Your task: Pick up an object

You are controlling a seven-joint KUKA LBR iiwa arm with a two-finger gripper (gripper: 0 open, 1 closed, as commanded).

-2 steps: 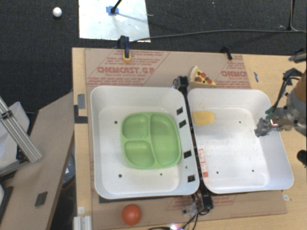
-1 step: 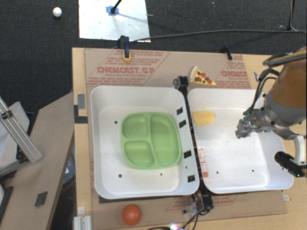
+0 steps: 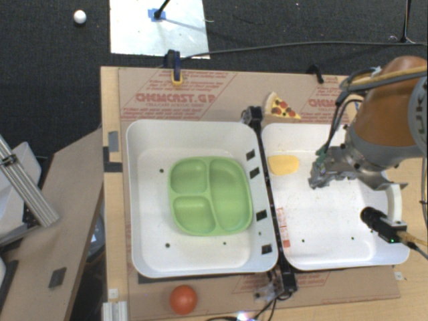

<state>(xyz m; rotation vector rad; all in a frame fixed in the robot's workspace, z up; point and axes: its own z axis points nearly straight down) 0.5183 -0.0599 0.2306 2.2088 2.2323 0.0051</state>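
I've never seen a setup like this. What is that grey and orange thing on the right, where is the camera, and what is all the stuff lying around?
The camera looks down at a slant on a bench with two shallow white bins. The grey and orange thing is a robot arm reaching in from the right. Its gripper, a two-finger claw, hangs over the right bin, beside a yellow piece on that bin's floor. Nothing shows between its fingers. The left bin holds a green divided tray. Outside the bins lie a toy pizza slice at the back and an orange ball in front.
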